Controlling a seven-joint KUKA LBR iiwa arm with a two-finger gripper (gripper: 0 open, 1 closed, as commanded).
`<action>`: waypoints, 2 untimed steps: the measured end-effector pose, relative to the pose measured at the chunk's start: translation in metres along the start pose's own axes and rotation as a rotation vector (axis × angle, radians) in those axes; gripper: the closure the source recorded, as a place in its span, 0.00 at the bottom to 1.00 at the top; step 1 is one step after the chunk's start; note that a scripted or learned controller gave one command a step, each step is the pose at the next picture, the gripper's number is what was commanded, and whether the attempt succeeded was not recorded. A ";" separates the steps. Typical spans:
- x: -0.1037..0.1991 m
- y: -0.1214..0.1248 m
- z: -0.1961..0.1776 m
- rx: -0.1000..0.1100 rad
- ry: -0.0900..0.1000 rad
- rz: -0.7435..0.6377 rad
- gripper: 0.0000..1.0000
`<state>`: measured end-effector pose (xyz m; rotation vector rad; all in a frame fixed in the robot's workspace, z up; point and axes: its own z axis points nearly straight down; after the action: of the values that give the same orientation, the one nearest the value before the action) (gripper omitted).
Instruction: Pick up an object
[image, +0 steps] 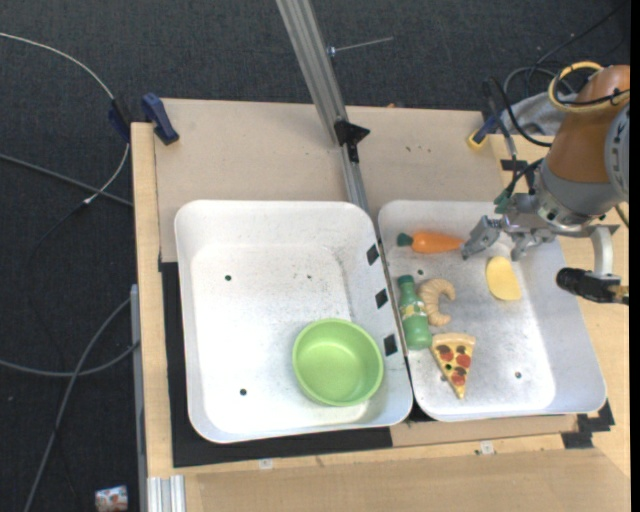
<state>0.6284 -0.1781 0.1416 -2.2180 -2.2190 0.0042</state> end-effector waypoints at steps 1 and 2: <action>0.000 -0.001 0.049 -0.001 0.000 0.000 0.00; 0.000 0.001 0.035 -0.007 -0.001 0.000 1.00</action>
<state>0.6292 -0.1778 0.1068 -2.2215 -2.2237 -0.0020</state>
